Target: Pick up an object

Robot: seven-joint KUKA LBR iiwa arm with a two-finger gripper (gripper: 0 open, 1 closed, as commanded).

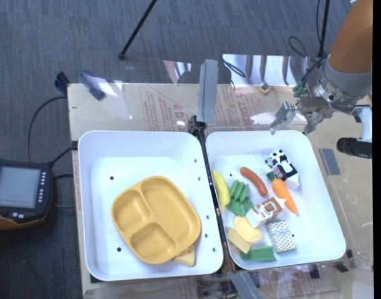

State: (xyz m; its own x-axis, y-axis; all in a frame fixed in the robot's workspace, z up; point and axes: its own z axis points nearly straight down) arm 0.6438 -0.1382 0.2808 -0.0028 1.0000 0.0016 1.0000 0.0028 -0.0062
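- The step in hand looks like the approach: the arm (351, 39) hangs over the far right corner of the right bin (321, 167), and no object has been picked up so far.
- The tool (297, 118) sits high above the bin's far rim. Its two fingers (281, 117) stand apart, with clear space between them, and nothing is held or touched.
- The things to choose from all lie in the right bin: a black-and-white cow-patterned box (280, 164) nearest the tool, a red sausage (254, 179), a carrot (284, 196), a banana (221, 188), green pods (240, 195), a small brown-and-white carton (266, 210), a patterned packet (280, 236), a pale yellow wedge (246, 231) and a flat green piece (261, 253).
- Most of these lie touching or just beside one another in the bin's middle, so a clean grasp is harder there.
- The left bin (96, 161) holds a yellow divided tray (155, 218), well apart from the tool.
- As I judge it, the next move calls for carrying the tool toward the near side, over one item, then lowering with the fingers astride it before closing.
- The cow-patterned box or the sausage seems the easier target, each being near the tool and having some bare floor beside it.
- The risk is that a finger lands on a neighbour and pushes the pile.
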